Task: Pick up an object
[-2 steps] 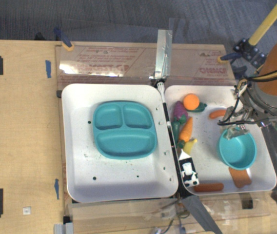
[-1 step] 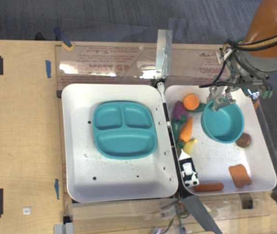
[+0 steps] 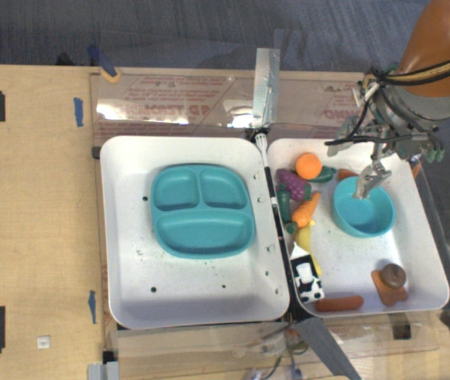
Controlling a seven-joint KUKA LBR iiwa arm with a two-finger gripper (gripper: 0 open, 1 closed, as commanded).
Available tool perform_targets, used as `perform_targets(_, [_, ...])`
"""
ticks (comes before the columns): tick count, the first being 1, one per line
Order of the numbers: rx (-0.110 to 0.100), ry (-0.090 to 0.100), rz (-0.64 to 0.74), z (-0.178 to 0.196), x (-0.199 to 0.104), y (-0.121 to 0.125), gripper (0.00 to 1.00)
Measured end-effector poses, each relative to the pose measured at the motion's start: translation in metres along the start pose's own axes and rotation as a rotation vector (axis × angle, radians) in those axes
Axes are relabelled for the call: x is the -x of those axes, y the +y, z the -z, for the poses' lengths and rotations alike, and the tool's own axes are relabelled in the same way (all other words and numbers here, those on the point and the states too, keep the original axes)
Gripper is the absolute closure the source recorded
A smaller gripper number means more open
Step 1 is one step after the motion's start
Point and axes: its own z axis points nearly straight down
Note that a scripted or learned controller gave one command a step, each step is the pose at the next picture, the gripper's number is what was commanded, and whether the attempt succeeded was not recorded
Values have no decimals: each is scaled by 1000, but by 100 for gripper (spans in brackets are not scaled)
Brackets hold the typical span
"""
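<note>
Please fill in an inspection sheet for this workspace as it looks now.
Surface: two white bins side by side on a wooden bench.
Job's things: right bin holds a bowl, orange, grapes, carrot, sausage, brown toy.
Clutter: teal tray in left bin.
Grippers: gripper above the bowl.
Cables: bundle at the wrist.
Surroundings: blue tape, grey floor.

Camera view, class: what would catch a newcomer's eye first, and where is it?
The teal divided plate in the middle of the left bin. Next, the blue bowl in the right bin, with the gripper at its rim and bright toy food crowded along the divider.
</note>
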Motion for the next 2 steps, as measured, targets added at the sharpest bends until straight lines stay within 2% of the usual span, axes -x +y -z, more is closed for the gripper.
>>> perform_targets(1, [2,11,-139,-121,-35,-47,0])
perform_targets(2, [-3,-3,-165,-147,-57,-2,0])
